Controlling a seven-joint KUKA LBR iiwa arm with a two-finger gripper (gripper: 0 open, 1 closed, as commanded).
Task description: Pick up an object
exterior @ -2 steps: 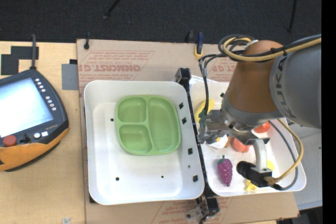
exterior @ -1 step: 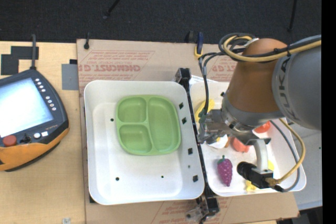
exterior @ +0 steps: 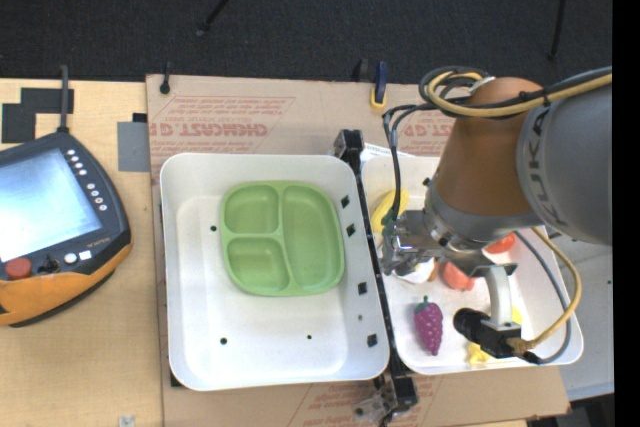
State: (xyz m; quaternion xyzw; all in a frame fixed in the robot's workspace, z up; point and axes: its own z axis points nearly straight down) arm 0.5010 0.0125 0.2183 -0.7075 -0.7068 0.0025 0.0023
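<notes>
- Left bin (exterior: pixel 172 265): a shallow white tray holding a green divided plate (exterior: pixel 283 238). The plate lies flat with three compartments facing up, set toward the far half of the bin floor.
- Right bin (exterior: pixel 404 343): a white tray directly beside the left bin, their long walls touching along a black hinged seam.
- Arm (exterior: pixel 520 165): a grey link with an orange section reaches in from the right and hangs over the far half of the right bin, covering much of its floor.
- Gripper (exterior: pixel 404 253): it sits low in the right bin, close to the shared wall. The wrist shadows it, so it cannot be told whether it stands wide or narrow, and nothing can be seen gripped in it.
- Candidate objects, all in the right bin:
  - a purple grape bunch (exterior: pixel 428 326) lies on the near floor, apart from the gripper;
  - a yellow piece (exterior: pixel 382 209), possibly a toy banana, lies just beyond the gripper against the shared wall;
  - a red piece (exterior: pixel 457 276) lies just right of the gripper, partly under the arm.
- Surroundings: both bins rest on a cardboard sheet (exterior: pixel 230 120). A control pendant (exterior: pixel 50 205) with a screen lies on the bench well left of the bins.
</notes>
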